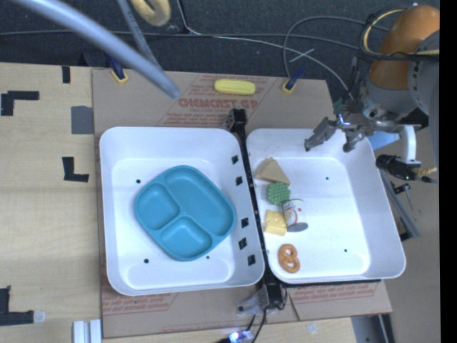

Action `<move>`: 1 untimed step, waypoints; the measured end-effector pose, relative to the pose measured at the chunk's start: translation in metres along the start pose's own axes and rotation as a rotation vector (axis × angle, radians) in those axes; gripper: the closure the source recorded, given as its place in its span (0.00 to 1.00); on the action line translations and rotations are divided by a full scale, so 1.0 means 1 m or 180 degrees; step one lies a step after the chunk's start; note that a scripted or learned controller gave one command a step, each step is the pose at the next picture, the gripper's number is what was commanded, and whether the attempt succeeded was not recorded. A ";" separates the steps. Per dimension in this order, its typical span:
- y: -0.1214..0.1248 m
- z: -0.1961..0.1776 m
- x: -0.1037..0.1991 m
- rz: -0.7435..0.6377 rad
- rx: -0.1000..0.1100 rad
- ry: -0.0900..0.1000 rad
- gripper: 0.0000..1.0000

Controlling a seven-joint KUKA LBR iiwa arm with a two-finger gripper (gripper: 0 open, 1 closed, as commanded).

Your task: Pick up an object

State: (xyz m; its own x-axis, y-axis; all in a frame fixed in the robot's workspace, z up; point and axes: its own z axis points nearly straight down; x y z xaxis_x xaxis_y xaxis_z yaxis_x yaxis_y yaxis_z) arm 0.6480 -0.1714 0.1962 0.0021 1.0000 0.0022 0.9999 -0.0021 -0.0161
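My gripper (330, 141) hangs over the far edge of the right bin (357, 191), its two dark fingers spread open with nothing between them. Along that bin's left side lie several small objects: a tan wedge (270, 170), a green knobbly piece (279, 192), a yellow block (275, 222), a small clear item with red marks (293, 210) beside a grey disc (298, 226), and a brown pretzel (288, 257). The gripper is up and to the right of them all, well apart from the wedge.
The left bin (121, 184) holds a blue sectioned plate (183, 211). A yellow banana-like piece (234, 86) lies on the cardboard behind the bins. Cables loop above the right bin. A grey pole slants across the top left.
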 end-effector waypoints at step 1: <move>0.003 -0.010 0.000 -0.0011 -0.0045 -0.0008 0.00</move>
State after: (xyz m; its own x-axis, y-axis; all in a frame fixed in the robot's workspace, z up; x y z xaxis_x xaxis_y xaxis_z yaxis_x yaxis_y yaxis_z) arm 0.6511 -0.1710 0.2060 -0.0013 1.0000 -0.0003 1.0000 0.0013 -0.0018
